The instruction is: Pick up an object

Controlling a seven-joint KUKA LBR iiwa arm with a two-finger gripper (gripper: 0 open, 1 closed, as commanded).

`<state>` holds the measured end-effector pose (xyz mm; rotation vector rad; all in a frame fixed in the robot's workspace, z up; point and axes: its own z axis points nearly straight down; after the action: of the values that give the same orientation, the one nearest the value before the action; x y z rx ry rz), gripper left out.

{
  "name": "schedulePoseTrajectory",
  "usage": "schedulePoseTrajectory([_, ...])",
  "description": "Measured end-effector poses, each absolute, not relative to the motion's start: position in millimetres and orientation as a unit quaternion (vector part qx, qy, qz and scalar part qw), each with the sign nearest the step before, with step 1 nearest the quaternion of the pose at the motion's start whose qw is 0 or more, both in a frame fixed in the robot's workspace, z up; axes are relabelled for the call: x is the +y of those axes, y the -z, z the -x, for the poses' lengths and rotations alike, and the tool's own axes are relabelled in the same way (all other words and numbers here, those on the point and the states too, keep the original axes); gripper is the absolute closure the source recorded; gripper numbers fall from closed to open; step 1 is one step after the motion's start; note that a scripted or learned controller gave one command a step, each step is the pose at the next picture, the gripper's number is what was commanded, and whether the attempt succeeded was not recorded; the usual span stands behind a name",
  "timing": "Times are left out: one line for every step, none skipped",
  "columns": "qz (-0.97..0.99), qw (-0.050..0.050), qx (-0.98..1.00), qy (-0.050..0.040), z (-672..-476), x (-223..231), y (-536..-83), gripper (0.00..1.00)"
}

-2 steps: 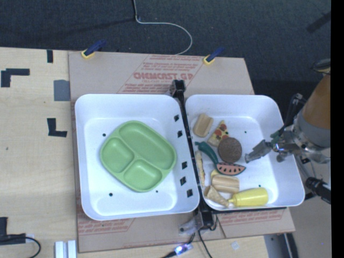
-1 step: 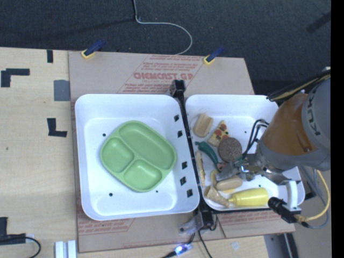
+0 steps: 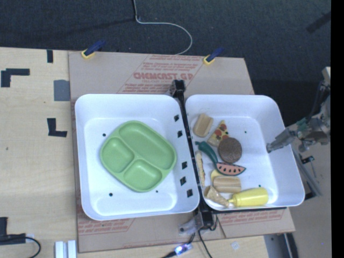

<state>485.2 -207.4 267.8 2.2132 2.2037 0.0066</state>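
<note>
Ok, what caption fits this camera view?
Green divided plastic plate in left white bin; toy food fills right white bin, claw at its edge.

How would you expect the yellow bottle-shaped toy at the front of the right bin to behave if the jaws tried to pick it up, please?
The yellow bottle-shaped toy lies on its side and looks rounded, so it may roll when nudged. Its surface seems smooth, probably plastic, so it could slip. It touches the tan piece beside it, which may shift with it.

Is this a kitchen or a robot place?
Probably a robot test bench, not a kitchen. Two white bins sit on cardboard clipped to the bench, a green plate lies in the left bin and toy food in the right, and a gripper reaches in.
</note>
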Motion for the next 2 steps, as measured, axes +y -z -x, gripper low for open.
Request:
schedulePoseTrajectory([-0.706, 0.005, 0.708, -0.0023, -485.0, -189.6, -361.4, 0.00])
schedulePoseTrajectory([-0.707, -0.008, 0.707, 0.0041, -480.5, -170.7, -196.8, 0.00])
